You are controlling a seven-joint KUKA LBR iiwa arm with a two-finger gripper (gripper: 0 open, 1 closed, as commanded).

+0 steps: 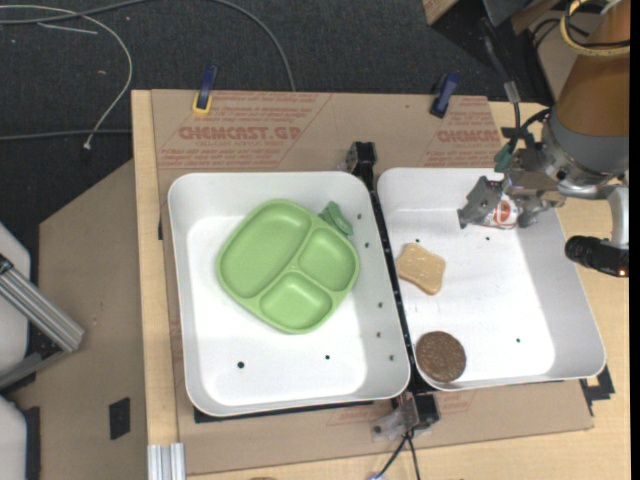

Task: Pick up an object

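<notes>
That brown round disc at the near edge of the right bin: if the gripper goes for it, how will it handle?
The brown disc lies flat and low, so fingers may struggle to get under it. It looks stiff and probably light. It sits close against the right bin wall, so a push would likely pin it there; lying flat, it seems unlikely to roll.

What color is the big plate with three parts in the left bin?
The divided plate is light green all over, seen plainly in the camera view.
</notes>
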